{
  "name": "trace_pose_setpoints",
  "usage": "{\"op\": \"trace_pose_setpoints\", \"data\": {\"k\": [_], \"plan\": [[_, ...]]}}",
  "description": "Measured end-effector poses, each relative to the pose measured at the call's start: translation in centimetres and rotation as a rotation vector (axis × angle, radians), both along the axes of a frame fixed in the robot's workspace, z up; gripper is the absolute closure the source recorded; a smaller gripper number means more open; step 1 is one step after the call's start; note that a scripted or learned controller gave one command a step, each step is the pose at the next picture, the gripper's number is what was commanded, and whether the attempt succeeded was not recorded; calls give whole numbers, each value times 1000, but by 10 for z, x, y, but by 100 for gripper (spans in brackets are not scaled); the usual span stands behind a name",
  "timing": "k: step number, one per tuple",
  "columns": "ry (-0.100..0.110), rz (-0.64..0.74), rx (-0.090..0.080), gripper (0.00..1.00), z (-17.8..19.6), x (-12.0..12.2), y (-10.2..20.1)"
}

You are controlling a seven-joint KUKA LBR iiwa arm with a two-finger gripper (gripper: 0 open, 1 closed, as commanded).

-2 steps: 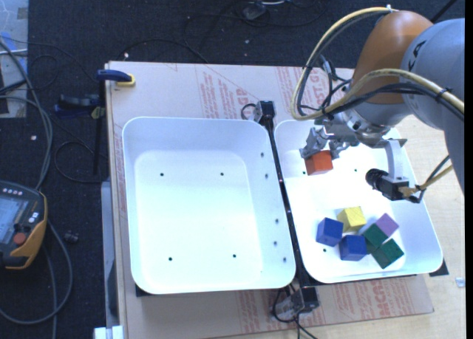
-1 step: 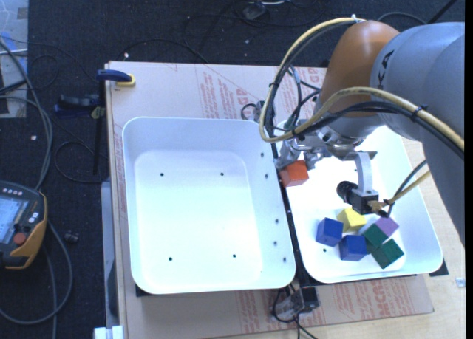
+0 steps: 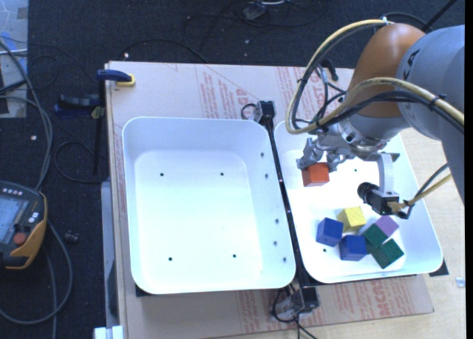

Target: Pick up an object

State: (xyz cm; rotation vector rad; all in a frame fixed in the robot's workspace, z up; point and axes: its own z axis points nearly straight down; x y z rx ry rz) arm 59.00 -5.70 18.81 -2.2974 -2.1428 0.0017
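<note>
My gripper (image 3: 318, 165) hangs over the upper left part of the right bin (image 3: 431, 258). An orange block (image 3: 316, 174) sits between its two grey fingers, and the fingers are shut on the block's upper part. The grey arm with its orange band (image 3: 388, 49) reaches in from the right above it. Several more blocks lie clustered at the bin's front: a blue block (image 3: 329, 231), a yellow block (image 3: 354, 217), a second blue block (image 3: 353, 247), a purple block (image 3: 387, 225) and green blocks (image 3: 386, 249).
The left bin (image 3: 196, 197) lies beside the right one, with a dark divider (image 3: 279, 182) between them. Cables loop from the arm over the right bin's far edge. A black fitting (image 3: 378, 198) juts out near the block cluster.
</note>
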Motion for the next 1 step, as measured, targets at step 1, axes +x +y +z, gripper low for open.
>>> {"op": "trace_pose_setpoints", "data": {"k": [1], "plan": [[-1, 75, 2, 100, 0, 40, 67]]}}
